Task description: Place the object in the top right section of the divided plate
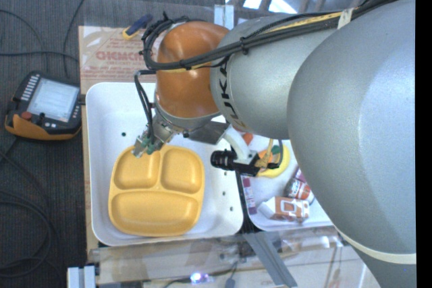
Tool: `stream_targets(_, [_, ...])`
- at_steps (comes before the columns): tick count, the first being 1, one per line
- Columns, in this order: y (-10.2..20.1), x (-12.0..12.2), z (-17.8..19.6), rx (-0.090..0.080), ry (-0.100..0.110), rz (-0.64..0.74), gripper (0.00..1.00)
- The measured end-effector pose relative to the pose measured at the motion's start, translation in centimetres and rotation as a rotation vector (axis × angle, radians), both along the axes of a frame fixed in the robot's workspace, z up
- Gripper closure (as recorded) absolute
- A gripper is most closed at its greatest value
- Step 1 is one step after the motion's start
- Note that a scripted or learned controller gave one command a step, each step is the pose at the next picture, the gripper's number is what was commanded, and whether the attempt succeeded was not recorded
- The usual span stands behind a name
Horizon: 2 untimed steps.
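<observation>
A yellow divided plate (156,193) lies in the left white bin (101,118), with two small sections at the back and one wide section at the front. Its top right section (182,169) holds nothing. My gripper (146,144) hangs just over the plate's back left rim, below the orange wrist band (185,74). A small green thing (142,146) shows at the gripper's tip, touching or just above the rim of the top left section; whether it is gripped I cannot tell.
The right bin (270,220) holds several items: a yellow thing (278,164) and red-and-white packets (299,189), (287,210). The big grey arm covers most of that bin. A teach pendant (44,108) lies left of the bench.
</observation>
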<state>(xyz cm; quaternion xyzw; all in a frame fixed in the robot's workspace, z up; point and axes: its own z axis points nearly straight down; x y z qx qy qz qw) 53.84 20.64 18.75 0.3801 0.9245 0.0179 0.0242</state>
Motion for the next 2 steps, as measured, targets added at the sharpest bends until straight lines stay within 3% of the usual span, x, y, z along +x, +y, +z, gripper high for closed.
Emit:
stream_targets(1, [1.7, -1.4, 0.3, -0.009, -0.035, 0.325, 1.0])
stream_targets(2, [2.8, -2.4, 0.6, -0.024, -0.063, 0.56, 1.0])
